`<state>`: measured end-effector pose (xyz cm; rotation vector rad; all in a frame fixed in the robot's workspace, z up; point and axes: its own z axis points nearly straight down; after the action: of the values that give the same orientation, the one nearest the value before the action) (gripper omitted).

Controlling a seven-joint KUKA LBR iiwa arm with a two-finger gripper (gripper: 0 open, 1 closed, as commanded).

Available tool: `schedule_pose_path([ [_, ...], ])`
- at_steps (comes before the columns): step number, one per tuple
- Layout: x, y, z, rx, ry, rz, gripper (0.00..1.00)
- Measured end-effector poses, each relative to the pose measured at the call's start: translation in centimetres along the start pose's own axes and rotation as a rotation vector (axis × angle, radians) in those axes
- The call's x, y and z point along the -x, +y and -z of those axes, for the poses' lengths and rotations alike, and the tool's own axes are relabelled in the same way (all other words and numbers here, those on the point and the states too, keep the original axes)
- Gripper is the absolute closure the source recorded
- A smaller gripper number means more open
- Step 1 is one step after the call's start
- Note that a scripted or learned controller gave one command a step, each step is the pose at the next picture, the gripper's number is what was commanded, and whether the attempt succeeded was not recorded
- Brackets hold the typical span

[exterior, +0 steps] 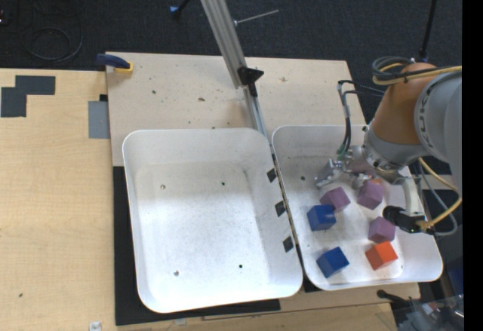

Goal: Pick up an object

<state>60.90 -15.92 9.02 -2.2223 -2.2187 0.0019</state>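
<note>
Low in the right bin (302, 142), fingers (330, 173) state unclear, beside tilted purple cube (336, 197), corner pointing up-left.

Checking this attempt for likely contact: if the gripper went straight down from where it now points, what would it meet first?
Probably the purple cube just below the gripper in the right bin, with another purple cube close beside it. Depth is unclear from this slanted view, so it could also land on the bin floor between them.

bins (196, 148): white matt plastic | bench (53, 194): pale wood | rail (223, 20): metal
</note>
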Motion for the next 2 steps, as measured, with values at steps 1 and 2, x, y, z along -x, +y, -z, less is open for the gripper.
schedule_pose_path([
  [1,0.1,0.0,1.1,0.000,0.001,-0.004,1.00],
  [2,-0.6,0.7,6.0,0.004,0.000,0.004,1.00],
])
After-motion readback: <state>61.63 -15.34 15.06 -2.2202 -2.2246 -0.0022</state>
